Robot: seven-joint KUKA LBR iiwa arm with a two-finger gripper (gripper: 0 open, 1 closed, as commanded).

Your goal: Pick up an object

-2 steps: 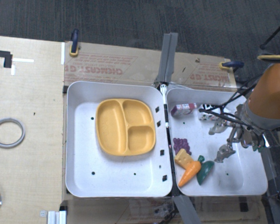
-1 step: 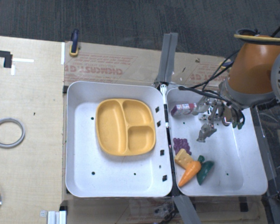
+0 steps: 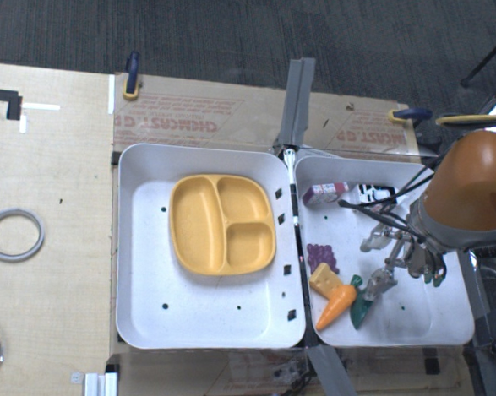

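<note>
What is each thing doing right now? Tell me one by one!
Yellow plate: right way up, lying in the left bin.
Carrot: lying flat in the right bin.
Grapes: lying beside the carrot.
Small box: lying on its side near the back wall.
Hand: low over the right bin, by the carrot's green top.

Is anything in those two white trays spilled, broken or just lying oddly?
Nothing looks spilled or broken. The yellow divided plate lies flat in the left bin. In the right bin, the toy carrot, cheese wedge and purple grapes bunch against its left wall, under the gripper.
</note>
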